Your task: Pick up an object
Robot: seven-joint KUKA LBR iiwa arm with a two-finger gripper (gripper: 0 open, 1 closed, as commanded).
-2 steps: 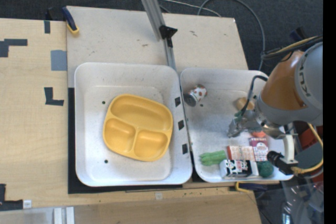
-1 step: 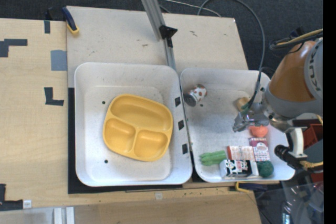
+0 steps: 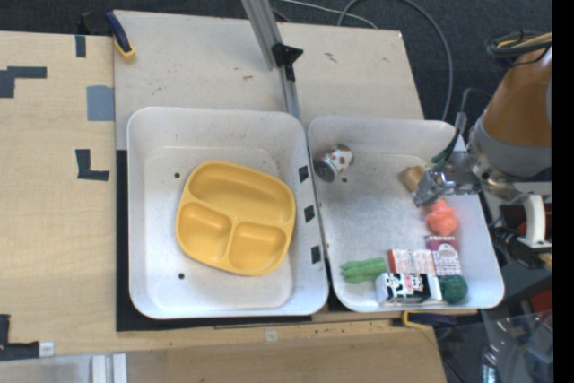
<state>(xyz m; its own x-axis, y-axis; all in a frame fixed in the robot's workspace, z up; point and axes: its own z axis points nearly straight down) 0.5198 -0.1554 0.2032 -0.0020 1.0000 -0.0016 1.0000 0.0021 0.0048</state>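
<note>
The right bin holds several small things. A small patterned cup lies near its left wall. A tan piece sits by the gripper, which hangs low at the bin's right side, just above an orange-pink lump. Along the front lie a green vegetable, small printed cartons, a black-and-white carton and a dark green ball. The arm's orange band is at the right edge. Nothing shows clearly between the fingers.
The left bin contains a yellow divided plate. A grey metal pole slants down to the bins' shared wall. Cables run over the dark floor behind the bench.
</note>
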